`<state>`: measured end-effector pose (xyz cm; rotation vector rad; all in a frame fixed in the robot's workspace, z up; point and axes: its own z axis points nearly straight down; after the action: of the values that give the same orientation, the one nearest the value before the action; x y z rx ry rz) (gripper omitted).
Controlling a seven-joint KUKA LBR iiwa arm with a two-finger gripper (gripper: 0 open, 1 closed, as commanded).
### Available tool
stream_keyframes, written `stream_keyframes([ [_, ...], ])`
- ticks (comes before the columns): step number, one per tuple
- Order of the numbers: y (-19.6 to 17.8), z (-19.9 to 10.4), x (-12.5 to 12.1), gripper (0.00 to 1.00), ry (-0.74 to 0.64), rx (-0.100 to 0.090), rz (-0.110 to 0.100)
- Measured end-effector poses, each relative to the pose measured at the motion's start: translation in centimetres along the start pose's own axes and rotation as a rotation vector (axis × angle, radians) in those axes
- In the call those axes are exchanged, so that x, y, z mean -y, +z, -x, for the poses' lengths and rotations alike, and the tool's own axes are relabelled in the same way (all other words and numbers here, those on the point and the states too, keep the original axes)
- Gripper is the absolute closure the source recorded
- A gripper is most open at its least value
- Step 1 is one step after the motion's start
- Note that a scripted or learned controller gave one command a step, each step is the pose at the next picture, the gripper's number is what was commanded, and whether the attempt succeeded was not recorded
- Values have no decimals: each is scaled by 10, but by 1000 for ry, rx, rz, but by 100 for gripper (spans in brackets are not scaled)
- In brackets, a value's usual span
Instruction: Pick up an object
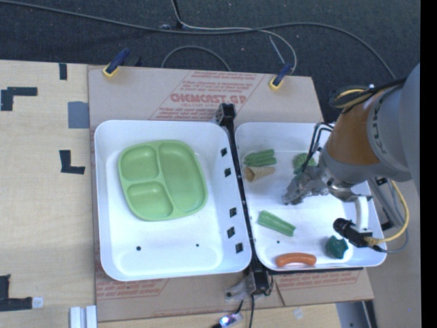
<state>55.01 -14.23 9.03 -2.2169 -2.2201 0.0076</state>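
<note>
Nearest us, an orange curved plastic sausage (296,259) lies at the front edge of the right white bin (307,221), a dark green chunky toy (335,247) to its right. Our pincer (295,193) hangs low over bare floor mid-bin; whether it is released or clenched we cannot tell. We judge the light green ridged block (276,223) just below-left the handiest target: centre over it, align across its narrow width, then descend

Robotics lab bench: two white bins (109,183) clamped onto cardboard (205,94); loose cables (225,29) on dark carpet beyond the gripper (295,195). Black tape marks (68,161) far across from it.
</note>
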Motion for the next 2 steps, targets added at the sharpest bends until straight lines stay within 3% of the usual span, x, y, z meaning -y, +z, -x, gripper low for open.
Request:
stream_keyframes([
  [2,-98,-1,5,100,-1,-1,3],
])
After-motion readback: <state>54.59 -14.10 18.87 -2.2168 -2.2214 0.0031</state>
